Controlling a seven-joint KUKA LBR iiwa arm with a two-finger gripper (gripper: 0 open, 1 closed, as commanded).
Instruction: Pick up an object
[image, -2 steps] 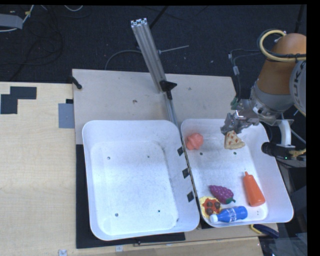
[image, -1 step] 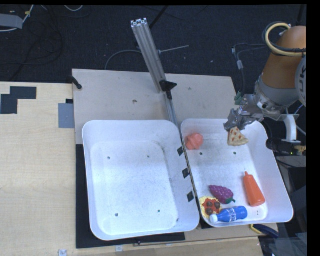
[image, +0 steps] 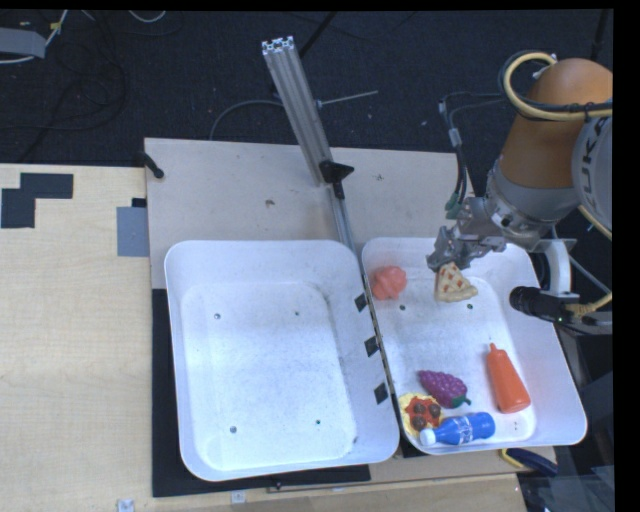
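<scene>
Grey hand (image: 452, 258) over pizza slice (image: 455, 285) in right bin (image: 548, 330), grip too blurred to tell.

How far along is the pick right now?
Done: the arm has reached the right bin, with the gripper right above the pizza slice toy. In hand: nothing visibly; whether the slice is gripped or lifted is unclear. Left: a confirmed lift. The orange bottle, grapes and blue bottle lie untouched.

Pizza slice (image: 455, 284) — right bin's (image: 560, 400) far end
</scene>
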